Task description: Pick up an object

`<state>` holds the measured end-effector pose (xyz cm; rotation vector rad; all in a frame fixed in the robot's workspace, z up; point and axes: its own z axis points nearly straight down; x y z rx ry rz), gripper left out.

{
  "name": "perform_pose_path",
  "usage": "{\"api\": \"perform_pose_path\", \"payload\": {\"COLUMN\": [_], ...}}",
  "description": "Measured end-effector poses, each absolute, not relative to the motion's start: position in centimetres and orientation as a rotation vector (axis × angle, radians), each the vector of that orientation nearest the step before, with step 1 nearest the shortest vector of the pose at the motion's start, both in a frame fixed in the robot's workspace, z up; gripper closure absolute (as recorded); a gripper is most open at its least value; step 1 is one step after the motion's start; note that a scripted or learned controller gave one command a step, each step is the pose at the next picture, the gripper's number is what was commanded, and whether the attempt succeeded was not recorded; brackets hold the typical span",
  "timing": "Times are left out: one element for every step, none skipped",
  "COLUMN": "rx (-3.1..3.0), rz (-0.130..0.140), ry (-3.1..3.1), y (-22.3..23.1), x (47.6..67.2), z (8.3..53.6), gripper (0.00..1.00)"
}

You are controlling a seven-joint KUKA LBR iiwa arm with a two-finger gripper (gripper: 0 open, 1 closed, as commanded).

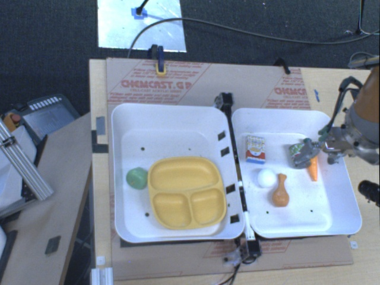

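Resting in the right bin [341,215]: smooth white egg [266,177], tapered orange carrot [313,170].

- Floor: dark, speckled carpet [47,34] fills the top and left of the view.
- Shiny square metal plate [139,13] lies on the carpet at top, a small blue piece on it; a black cable [237,31] runs from there to the right.
- Pale wooden bench top [98,177] carries a brown printed cardboard sheet [172,82].
- Second light-wood table [44,218] at lower left, with a silver aluminium rail [24,162].
- Lighting: even, diffuse.
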<state>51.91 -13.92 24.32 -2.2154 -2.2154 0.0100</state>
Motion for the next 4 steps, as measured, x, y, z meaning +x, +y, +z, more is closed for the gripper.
{"api": "perform_pose_path", "payload": {"rx": [-2.219,-2.218,-2.218,-2.219], "rz": [-0.001,0.003,0.001,0.001], "ry": [-2.226,-2.221,-2.221,-2.221], "y": [-13.9,-13.8,-12.9,-12.8], "x": [52.1,52.3,52.5,52.5], "z": [25.0,18.7,13.0,8.2], "gripper": [0.0,0.0,0.0,0.0]}}
